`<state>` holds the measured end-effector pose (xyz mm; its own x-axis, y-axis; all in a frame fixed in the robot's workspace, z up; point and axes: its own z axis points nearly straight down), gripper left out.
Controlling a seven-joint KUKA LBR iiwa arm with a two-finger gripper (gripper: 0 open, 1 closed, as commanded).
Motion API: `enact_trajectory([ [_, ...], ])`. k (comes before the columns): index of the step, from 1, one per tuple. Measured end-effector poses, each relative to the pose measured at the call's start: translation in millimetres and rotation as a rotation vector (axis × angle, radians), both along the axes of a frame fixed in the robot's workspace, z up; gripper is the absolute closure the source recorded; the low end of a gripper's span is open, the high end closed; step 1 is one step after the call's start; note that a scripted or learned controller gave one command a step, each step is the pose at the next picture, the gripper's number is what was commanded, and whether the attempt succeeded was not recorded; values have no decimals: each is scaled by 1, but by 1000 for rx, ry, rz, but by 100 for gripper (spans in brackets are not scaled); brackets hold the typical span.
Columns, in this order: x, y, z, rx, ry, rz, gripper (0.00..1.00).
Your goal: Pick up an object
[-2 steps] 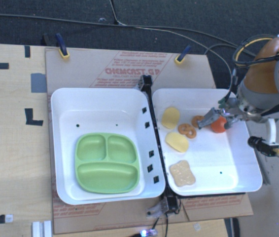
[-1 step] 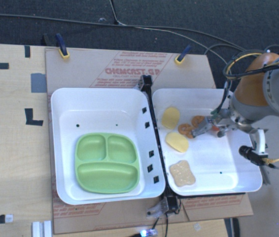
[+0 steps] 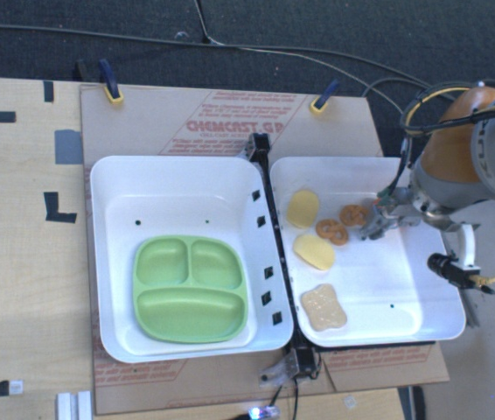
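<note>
In the right bin (image 3: 431, 322) lie several food pieces. A round yellow piece (image 3: 302, 208) sits at the upper left, a yellow wedge (image 3: 315, 252) below it, and a tan toast-like slice (image 3: 324, 307) near the front. Two brown pretzels (image 3: 342, 223) lie side by side in the middle. My gripper (image 3: 377, 224) hangs low in the bin just right of the pretzels, close to or touching the right one. Nothing shows between its tips.
The left bin (image 3: 112, 191) holds a green divided plate (image 3: 190, 288). A black divider with clips (image 3: 269, 234) runs between the bins. The arm (image 3: 457, 160) comes in over the right bin's upper right corner. Cables cross the dark floor behind.
</note>
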<state>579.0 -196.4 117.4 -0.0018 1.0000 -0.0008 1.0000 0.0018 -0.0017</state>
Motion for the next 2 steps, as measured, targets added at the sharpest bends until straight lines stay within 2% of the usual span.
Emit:
enact_trajectory([
  [2,3,3,116,-1,-6,0,100],
])
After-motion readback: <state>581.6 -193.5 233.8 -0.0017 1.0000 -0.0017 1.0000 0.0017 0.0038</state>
